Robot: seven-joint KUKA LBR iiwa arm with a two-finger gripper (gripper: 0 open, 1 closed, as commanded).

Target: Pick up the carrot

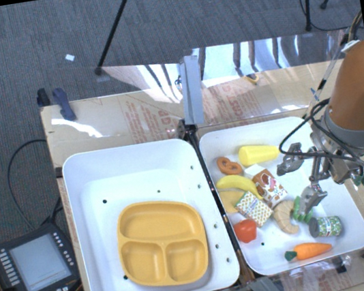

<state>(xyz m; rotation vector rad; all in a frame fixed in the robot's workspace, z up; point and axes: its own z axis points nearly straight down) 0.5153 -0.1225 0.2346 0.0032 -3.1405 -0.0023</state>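
Note:
The carrot (311, 249), orange with a green tip at its left end, lies flat near the front edge of the right bin (354, 213). My gripper (299, 180) hovers over the bin's right half, behind the carrot and well apart from it. Its two grey fingers (312, 195) point left and stand open with nothing between them. The arm's orange band (359, 87) rises at the right.
A green can (327, 225) lies just behind the carrot, with a small green item (298, 211) and a cookie (285, 216) nearby. Banana (233, 184), two small boxes (260, 199), red vegetable (246, 231), pretzel (227, 165) and yellow wedge (258, 154) crowd the bin's left. A yellow divided plate (162, 241) sits in the left bin (92, 184).

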